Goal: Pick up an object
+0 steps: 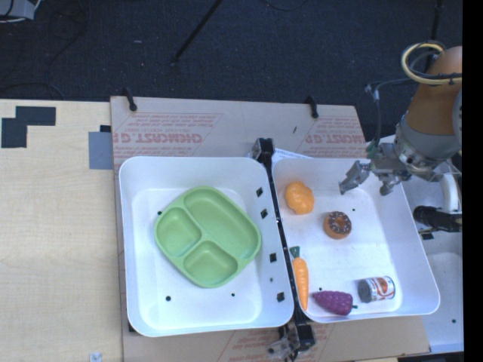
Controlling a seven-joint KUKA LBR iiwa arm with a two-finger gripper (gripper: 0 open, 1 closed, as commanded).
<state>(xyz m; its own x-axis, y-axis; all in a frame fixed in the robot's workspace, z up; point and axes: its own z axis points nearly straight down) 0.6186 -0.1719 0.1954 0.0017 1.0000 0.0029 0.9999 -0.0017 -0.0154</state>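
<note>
Hovering over right bin [423,277] upper rim, jaws [370,178] spread, gripping nothing. Arm cut off at frame edge. Lying apart below: doughnut [337,224], can [376,289], label unreadable.

Two bins sit side by side on the bench, touching along a shared middle divider. Left bin [143,308]: a sectioned tray [207,236] lies at its centre (three compartments). Right bin [411,274]: an orange-like fruit [299,198] at the back left, near the divider; a doughnut [337,225] just to its right and a little nearer the front. A carrot [300,279] lies lengthwise along the divider at the front left. A grape bunch [333,302] lies just right of the carrot's tip, at the front wall; a can [376,289], on its side, sits just right of the grapes. The gripper [371,179] hangs over the right bin's back right part, behind and right of the doughnut, apart from all items.
</note>
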